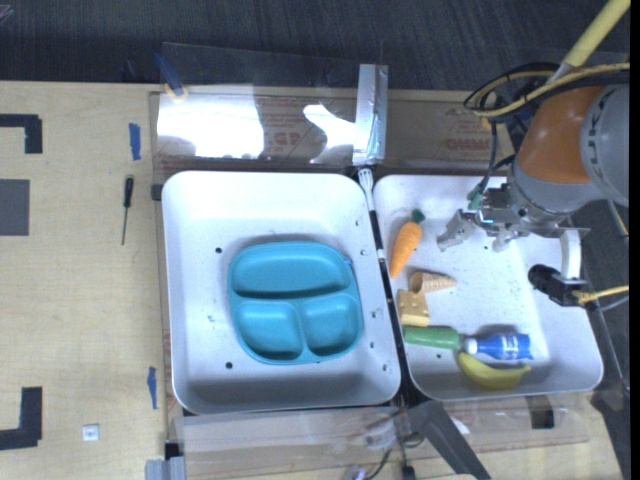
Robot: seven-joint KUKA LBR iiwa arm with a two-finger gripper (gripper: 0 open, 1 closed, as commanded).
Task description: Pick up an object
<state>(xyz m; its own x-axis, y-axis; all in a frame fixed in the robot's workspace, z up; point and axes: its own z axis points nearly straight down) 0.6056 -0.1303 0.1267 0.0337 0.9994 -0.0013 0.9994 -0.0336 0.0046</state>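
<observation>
You see a flat, pale wooden bench (70,298) bearing two shallow white bins with smooth, rounded plastic walls. The left bin (190,218) holds a glossy blue tray (295,300), oval in outline and moulded into three compartments, one long and two small. The right bin (585,363) holds the loose objects, gathered along its left and near sides.

The grey arm (600,148), with its rounded orange band, enters from the right, and yellow and black cables loop above it. Its metal gripper (478,226) hangs over the upper middle of the right bin. You can make out thin fingers pointing left, but whether they stand apart or together cannot be told, and nothing shows between them.

Among the objects, the tapered orange carrot (404,246) with a green tip lies just beside the bin's left wall, left of the gripper and apart from it. A green cylinder (432,336) lies lengthwise near the front, end to end with a blue-and-white bottle (500,347). A curved yellow banana (492,372) rests just in front of the bottle, touching it. A tan ribbed cone (432,282) lies on its side below the carrot, and a small yellow block (413,307) sits between the cone and the cylinder.

A crinkled clear plastic sheet (260,118) stands behind the left bin. A slim screwdriver (127,206) lies on the bench at the left.
</observation>
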